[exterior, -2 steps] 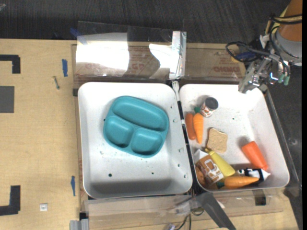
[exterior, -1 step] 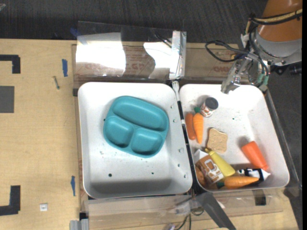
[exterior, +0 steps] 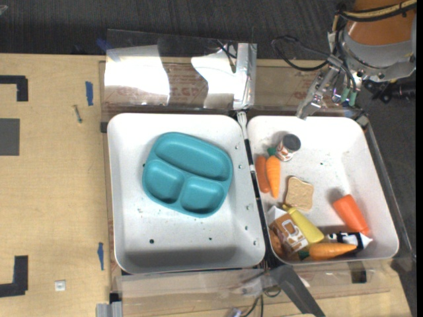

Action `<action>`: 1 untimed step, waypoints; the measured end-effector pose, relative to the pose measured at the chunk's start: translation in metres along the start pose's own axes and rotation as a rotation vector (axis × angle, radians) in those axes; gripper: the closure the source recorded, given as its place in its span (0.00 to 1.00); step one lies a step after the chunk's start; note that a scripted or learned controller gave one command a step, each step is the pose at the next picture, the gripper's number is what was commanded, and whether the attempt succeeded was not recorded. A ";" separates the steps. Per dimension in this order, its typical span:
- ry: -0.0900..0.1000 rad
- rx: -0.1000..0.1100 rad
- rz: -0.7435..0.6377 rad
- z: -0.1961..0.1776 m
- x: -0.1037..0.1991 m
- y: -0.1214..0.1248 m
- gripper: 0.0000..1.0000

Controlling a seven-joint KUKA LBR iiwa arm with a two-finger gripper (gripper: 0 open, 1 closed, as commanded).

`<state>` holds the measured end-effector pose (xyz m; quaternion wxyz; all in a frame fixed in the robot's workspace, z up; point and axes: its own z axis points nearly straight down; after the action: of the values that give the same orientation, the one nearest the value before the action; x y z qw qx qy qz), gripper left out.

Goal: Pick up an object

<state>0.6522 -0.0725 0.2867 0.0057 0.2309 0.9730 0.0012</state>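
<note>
here the two shallow white bins sit side by side on the counter (exterior: 46, 177), a pale wood-coloured surface with black tape marks and small blue tabs. the left bin (exterior: 132, 243) is smooth moulded plastic with rounded corners and a few dark specks, and in it lies a teal divided plate (exterior: 187, 172), glossy, softly rounded, with three compartments, tilted slightly across the bin's middle. the right bin (exterior: 330, 152) holds a scatter of small toy foods: a matte orange carrot (exterior: 273, 173) lying lengthwise near the divider, a thinner orange piece (exterior: 262, 174) just beside it against the wall, a small can (exterior: 288, 144) with a dark round top near the far left corner, a flat tan slice of bread (exterior: 299, 193) with a speckled face near the middle, an orange cone-like piece (exterior: 349, 213) towards the right wall, and at the near edge a crowded pile of a brown patterned packet (exterior: 285, 235), a yellow block (exterior: 306, 226), another orange carrot (exterior: 330, 249) and a black-and-white item (exterior: 353, 239), all touching or overlapping. behind the bins stands a sheet of clear plastic (exterior: 178, 78) with bright glare on it, and black cables (exterior: 294, 51) trail across the dark floor. the arm, its orange band (exterior: 383, 5) rounded and shiny, hangs over the far right corner of the right bin; the gripper (exterior: 324, 94) is metallic and blurred, above the bin's far rim and well apart from every object, holding nothing that can be seen, and how far it is open i cannot tell.
</note>
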 end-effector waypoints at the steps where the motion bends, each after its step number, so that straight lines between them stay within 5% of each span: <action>1: 0.014 0.006 0.075 0.087 0.074 0.011 1.00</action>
<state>0.5915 -0.0295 0.1988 -0.0020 0.2672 0.9637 0.0002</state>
